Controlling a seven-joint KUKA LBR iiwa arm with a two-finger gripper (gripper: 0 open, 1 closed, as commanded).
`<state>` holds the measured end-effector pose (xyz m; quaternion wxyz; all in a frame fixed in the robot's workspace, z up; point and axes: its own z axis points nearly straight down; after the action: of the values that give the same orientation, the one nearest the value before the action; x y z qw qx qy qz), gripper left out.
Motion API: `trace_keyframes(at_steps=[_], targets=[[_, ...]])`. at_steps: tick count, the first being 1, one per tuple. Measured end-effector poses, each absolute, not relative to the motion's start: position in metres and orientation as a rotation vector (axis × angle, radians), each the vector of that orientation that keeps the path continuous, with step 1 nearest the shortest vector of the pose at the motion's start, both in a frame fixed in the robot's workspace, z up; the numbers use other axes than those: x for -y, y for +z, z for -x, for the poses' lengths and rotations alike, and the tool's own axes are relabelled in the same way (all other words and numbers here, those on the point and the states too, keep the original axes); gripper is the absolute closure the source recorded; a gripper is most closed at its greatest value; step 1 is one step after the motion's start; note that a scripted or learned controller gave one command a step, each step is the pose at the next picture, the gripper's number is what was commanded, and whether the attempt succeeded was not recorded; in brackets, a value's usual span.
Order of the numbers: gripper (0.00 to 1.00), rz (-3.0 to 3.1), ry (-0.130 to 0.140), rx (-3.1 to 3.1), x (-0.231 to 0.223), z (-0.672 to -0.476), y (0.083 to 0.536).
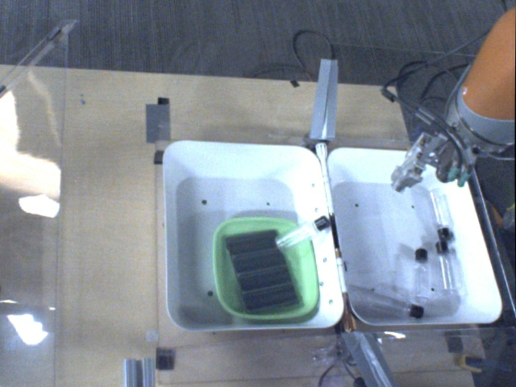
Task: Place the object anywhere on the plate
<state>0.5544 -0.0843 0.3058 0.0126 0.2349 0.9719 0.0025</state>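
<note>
One clear tube (300,233) lay tilted across the green plate's (228,290) far right rim in the left bin (181,240), apparently placed, while the gripper (413,170) hung over the right bin (476,309), finger state impossible to tell.

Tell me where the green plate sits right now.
The green plate lies in the left bin, toward its near right corner. A black ridged block rests on it, and a clear tube leans over its right rim.

Glossy green plastic plate (224,285); clear plastic tube (297,235); black ribbed block (260,271), possibly rubber.
</note>
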Motion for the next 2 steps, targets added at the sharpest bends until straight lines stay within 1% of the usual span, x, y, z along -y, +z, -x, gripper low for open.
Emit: trace_keyframes(at_steps=[1,2], targets=[[1.00,-0.371,0.001,-3.106,0.111,-0.634,0.324],[1.00,0.085,0.000,-3.130,0.143,-0.656,0.275]])
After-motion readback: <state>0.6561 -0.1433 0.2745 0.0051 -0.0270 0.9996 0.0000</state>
